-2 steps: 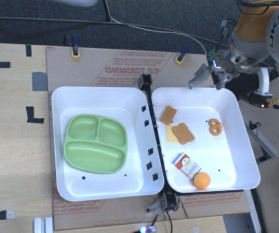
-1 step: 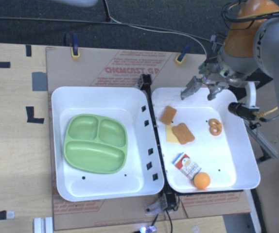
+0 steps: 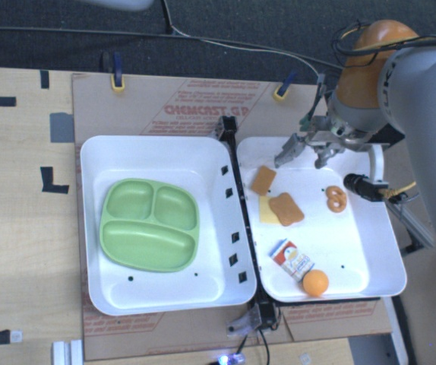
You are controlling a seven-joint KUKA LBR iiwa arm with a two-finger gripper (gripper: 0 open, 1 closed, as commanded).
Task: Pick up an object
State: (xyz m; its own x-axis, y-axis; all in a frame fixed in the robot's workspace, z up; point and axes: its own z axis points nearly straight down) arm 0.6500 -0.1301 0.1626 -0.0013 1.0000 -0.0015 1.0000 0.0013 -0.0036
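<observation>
right white bin (image 3: 355, 276) holds scattered food items — gripper (image 3: 308, 152) spread open, empty, above its far edge; likely risk — closing on nothing.

In the right bin (image 3: 355, 226) the bare floor lay open between the pretzel (image 3: 336, 198) and the orange (image 3: 316, 283), while the toast pieces (image 3: 277, 200), cheese slice (image 3: 267, 212) and carton (image 3: 291, 258) crowded its left side, and the divided green plate (image 3: 150, 224) filled most of the left bin (image 3: 96, 158).

Arm (image 3: 419, 90) cut by right edge; carton (image 3: 291, 259) print unreadable.
</observation>
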